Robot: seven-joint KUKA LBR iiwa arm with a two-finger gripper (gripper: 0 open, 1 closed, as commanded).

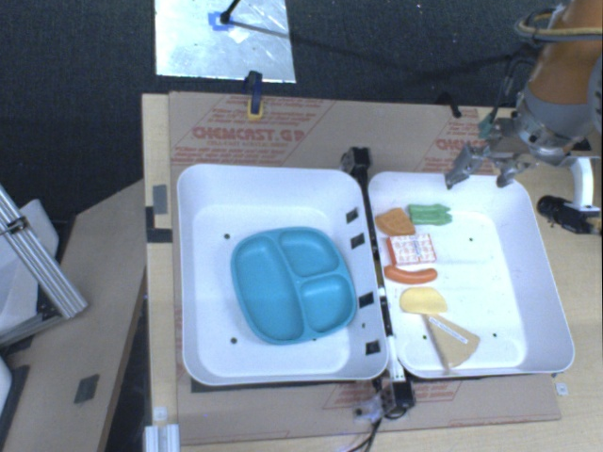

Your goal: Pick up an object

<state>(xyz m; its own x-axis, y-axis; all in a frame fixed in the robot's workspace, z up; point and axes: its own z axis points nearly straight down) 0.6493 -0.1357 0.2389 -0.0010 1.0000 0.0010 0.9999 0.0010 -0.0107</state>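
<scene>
Several toy foods lie along the left side of the right bin (528, 281): an orange piece (396, 221), a green piece (430, 215), a red-and-white checked square (413, 250), a red-orange sausage (412, 274), a yellow piece (422, 300) and a tan wedge (454, 339). My gripper (484, 171) hangs over that bin's far rim, to the upper right of the green piece. Its two fingers are spread apart, open, with nothing between them.
The left bin (203, 252) holds a blue divided plate (290, 282). A black clip strip (370, 252) runs along the seam between the bins. A metal sheet (224, 26) lies beyond the bench. An aluminium frame (33, 262) stands at the left.
</scene>
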